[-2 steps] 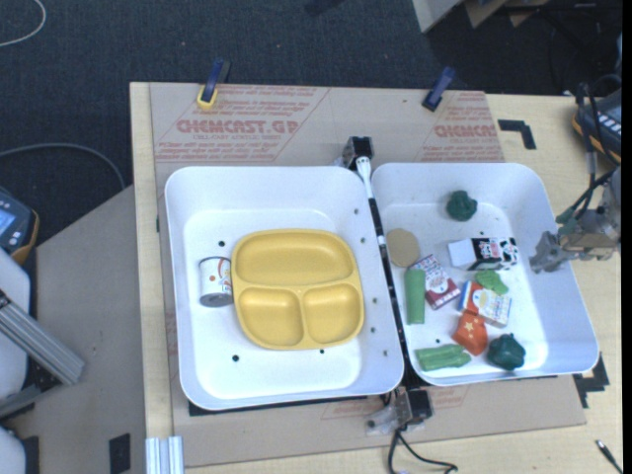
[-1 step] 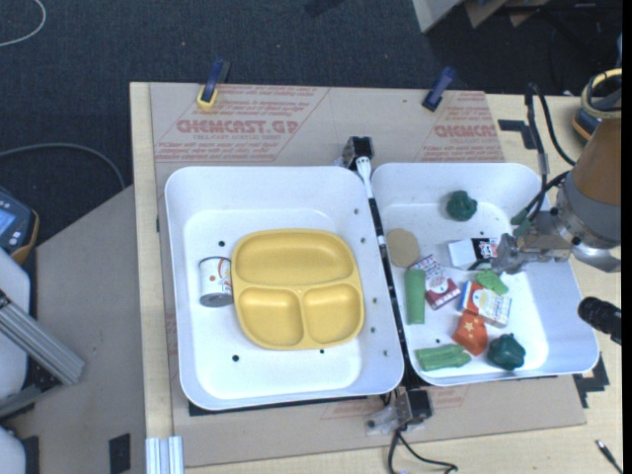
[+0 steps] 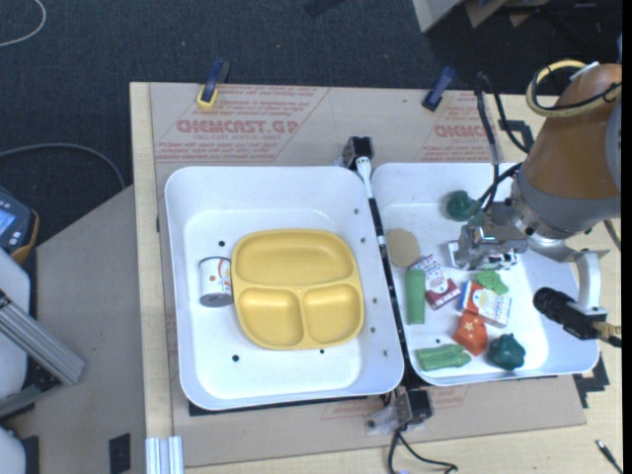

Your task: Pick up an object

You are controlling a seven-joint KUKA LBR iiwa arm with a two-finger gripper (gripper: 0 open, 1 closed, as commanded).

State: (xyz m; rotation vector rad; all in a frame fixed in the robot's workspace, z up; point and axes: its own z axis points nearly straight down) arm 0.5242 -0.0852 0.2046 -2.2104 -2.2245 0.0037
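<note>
The arm is reaching in over the right bin (image 3: 583, 358), and the gripper (image 3: 484, 253) is hanging low above the heap of small things lying there. I judge this to be the approach step of the pick: the tool is being lowered toward the clutter, and no object is showing between its fingers. From this slanted angle the metal fingertips are blurring into the packets under them, so I cannot tell how far apart they are standing.

The nearest candidates are sitting just under and beside the tool: a small red and white packet (image 3: 434, 284), a white and red carton (image 3: 491, 304) with a green scrap on top, and an upright green bar (image 3: 414, 295) to the left of them. Farther toward the front rim are lying an orange piece (image 3: 472, 334), a flat green block (image 3: 441, 357) and a dark green lump (image 3: 507, 352). A tan disc (image 3: 402, 248) and another dark green lump (image 3: 459, 204) are lying nearer the back.

The next move is calling for a straight descent onto 1 item, with the fingers straddling it and not its neighbours, since the things are crowding and touching.

In the left bin (image 3: 188, 205) a yellow tray (image 3: 296, 286) with 3 compartments is sitting beside a small can (image 3: 214, 281) lying on its side. The board (image 3: 247, 117) behind the bins is reading "CHEMCAST G.P." in red; the packet print is too small to read.
</note>
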